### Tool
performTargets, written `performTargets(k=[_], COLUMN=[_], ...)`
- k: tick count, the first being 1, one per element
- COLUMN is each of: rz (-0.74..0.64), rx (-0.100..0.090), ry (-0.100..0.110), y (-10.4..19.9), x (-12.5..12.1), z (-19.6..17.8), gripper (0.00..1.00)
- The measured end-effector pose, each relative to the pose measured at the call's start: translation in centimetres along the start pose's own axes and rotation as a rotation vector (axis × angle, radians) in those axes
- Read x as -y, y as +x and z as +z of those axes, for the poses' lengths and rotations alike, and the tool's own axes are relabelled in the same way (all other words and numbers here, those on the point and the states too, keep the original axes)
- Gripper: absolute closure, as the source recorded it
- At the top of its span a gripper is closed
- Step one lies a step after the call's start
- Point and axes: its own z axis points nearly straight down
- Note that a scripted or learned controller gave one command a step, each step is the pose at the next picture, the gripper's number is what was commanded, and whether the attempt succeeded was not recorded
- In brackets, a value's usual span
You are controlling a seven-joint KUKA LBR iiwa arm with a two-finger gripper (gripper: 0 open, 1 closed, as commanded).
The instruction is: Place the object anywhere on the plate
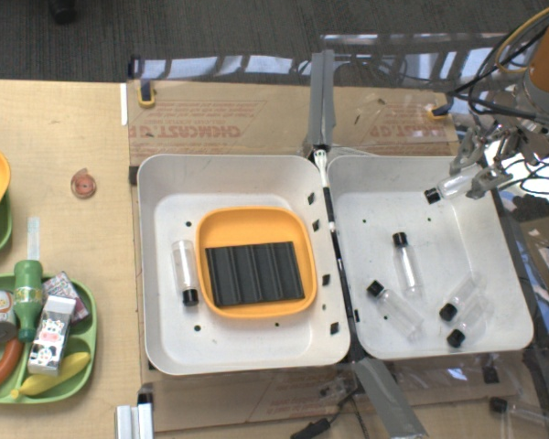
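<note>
Wooden bench (55, 135) is carrying two white bins side by side, w/ cardboard behind them. Left bin (160, 337) is holding an orange plate (254, 225) w/ a dark ribbed insert (256, 273); one clear vial w/ black cap (183, 270) is lying just beside the plate's left edge, on the bin floor, not on the plate. Right bin (494, 337) is holding several more loose vials (405, 263), scattered, prob. as a supply to pick from.

Gripper (476, 174) is hanging over the right bin's upper right corner. Its fingers seem to be pinching a clear vial (446, 187): the vial is sticking out to the left, black cap outward, tilted, lifted off the bin floor. I am judging the grasp as likely but not 100% sure, the metal parts are small here.

Plate is well apart from the held vial, so the carry across the divider is not yet done.
</note>
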Motion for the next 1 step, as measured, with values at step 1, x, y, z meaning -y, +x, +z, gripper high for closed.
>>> performTargets(k=[1], rz=[-0.253], rx=[0.003], ry=[0.002], y=[-0.04], x=[0.04], z=[-3.91], gripper=[1.00])
